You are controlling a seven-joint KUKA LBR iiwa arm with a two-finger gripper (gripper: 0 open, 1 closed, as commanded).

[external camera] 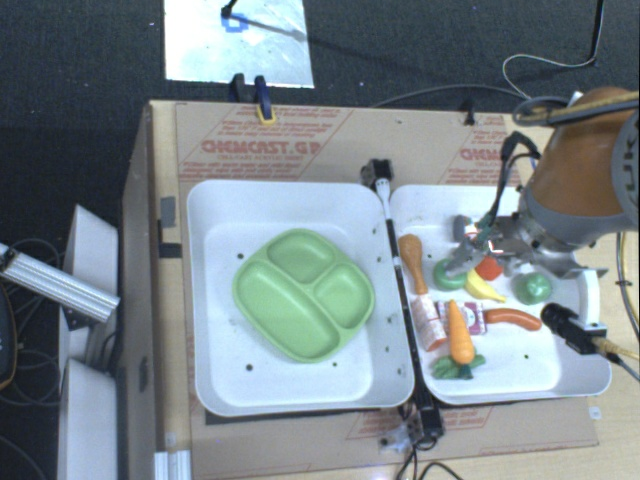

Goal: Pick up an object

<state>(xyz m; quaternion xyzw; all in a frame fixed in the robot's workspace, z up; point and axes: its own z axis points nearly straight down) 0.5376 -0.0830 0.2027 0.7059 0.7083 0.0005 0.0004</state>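
Running along the near edge, the surface point(300, 430) shows as a strip of brown cardboard printed with red lettering, with a small black clip point(428, 423) at the seam between the two bins. On it sit the left bin point(225, 368), holding a green divided plate point(304, 293), and the right bin point(540, 373), crowded with toy food. Nearest in that bin lies a carrot point(460, 336) with green leaves, beside a red-and-white packet point(430, 320) and a red sausage point(512, 318). Farther back lie a yellow banana point(486, 288), a green ball point(533, 287) and a wooden spoon point(412, 260) along the left wall. The gripper point(468, 256) hangs low over the bin's middle, just beside the banana and a small red piece point(489, 267); whether its fingers are spread or closed cannot be told. Behind it rises the arm point(590, 168). Beyond the surface is dark carpet point(80, 58) with a pale square sheet point(238, 26) and loose cables point(545, 68).
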